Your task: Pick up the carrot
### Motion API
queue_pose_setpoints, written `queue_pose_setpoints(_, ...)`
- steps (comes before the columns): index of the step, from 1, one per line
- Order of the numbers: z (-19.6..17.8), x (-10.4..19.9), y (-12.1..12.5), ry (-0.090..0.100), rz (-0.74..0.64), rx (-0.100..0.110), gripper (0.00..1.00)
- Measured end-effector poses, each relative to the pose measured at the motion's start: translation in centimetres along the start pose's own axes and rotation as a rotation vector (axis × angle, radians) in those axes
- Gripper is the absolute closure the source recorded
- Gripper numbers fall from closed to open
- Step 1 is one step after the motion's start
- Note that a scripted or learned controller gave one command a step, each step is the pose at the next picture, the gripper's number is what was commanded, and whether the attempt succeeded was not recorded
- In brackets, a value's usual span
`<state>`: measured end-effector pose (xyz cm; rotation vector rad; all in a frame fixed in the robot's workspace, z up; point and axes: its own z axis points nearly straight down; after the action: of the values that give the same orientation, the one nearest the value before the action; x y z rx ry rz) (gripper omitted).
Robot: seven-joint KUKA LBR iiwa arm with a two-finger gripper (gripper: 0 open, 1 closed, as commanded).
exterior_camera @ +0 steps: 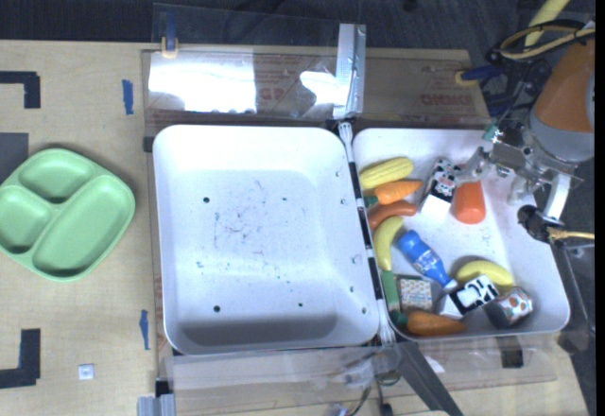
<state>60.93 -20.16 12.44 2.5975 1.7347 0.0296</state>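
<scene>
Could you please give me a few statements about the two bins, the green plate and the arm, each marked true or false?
1. The toys all lie in the right bin. True.
2. The green plate sits inside the left bin. False: it rests on the bench, left of that bin.
3. A blue bottle lies among the toys. True.
4. The gripper hangs over the left bin. False: it is at the right bin's right side.
5. A carrot lies near the right bin's front edge. True.
</scene>
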Motion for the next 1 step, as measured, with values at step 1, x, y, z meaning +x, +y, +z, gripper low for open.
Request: queue_pose_setpoints(1, -2.68, 0.9, -1.74, -0.008, 0.119, 0.024, 0.0)
